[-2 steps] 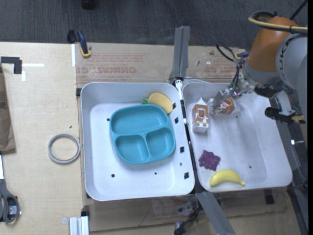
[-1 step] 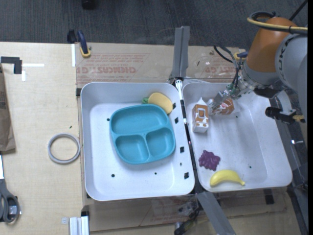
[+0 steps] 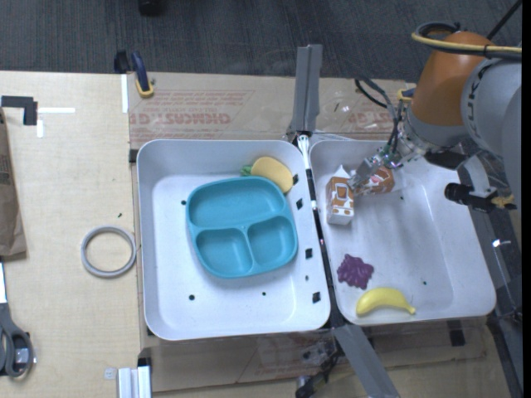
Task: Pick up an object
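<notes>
The gripper, its opening impossible to judge, sits just right of the upright carton, touching a brown item.

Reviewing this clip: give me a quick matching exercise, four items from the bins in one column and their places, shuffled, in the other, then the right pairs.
Things:
1. blue divided plate
2. banana
3. purple grapes
4. small carton

Places:
A. front of the right bin, nearest its near rim
B. right bin, just behind the banana
C. middle of the left bin
D. back left of the right bin, beside the pincer

Pairs: 1-C, 2-A, 3-B, 4-D
</notes>
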`<action>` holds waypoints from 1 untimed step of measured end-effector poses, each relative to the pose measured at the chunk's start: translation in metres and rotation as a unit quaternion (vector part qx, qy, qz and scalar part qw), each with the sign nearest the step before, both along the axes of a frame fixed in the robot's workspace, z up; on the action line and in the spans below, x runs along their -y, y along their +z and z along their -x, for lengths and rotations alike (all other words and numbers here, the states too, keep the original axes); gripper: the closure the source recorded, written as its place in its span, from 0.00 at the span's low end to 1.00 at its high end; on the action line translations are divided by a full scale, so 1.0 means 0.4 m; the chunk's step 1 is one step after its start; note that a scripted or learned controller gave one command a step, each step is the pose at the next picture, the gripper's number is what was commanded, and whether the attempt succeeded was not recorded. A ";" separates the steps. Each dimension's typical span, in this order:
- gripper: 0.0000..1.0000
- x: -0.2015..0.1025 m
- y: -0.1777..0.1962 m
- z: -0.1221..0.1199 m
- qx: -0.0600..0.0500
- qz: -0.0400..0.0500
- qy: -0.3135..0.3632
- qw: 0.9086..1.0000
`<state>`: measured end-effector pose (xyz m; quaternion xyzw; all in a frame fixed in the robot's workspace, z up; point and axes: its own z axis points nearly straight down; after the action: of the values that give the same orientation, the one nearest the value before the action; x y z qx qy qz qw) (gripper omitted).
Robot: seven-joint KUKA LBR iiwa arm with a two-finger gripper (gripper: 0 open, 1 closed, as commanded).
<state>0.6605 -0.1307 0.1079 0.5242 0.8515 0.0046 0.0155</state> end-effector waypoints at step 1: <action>0.00 0.021 0.262 0.002 -0.014 -0.003 0.003 1.000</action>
<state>0.6596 -0.1390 0.2126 0.5216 0.8532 0.0000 0.0021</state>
